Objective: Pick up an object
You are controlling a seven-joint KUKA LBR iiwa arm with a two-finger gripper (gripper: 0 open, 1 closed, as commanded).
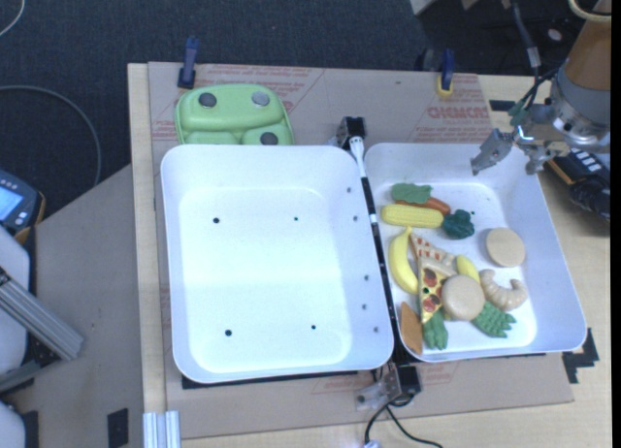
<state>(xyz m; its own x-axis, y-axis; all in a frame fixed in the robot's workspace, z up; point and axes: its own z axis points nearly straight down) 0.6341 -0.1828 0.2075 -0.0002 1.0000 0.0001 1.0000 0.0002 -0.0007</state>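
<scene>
1. The grey arm's two-finger pincer [514,148] hangs over the far edge of the right-hand shallow white bin [555,286], fingers spread and holding nothing.
2. The toy foods lie untouched in that bin, among them a yellow plastic corn cob [411,215], a yellow banana [402,260] and a round tan biscuit [504,246].
3. Judged so, the pick is not yet begun; descent, grip and lift remain.
4. The left-hand white bin [262,257] sits alongside on the tabletop.

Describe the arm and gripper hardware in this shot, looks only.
The arm enters at the right: an orange band over a grey, rounded wrist section with a silvery ring. Thin dark cables run along it. The gripper is small, metal-grey, with two slim fingers splaying from the wrist.
</scene>
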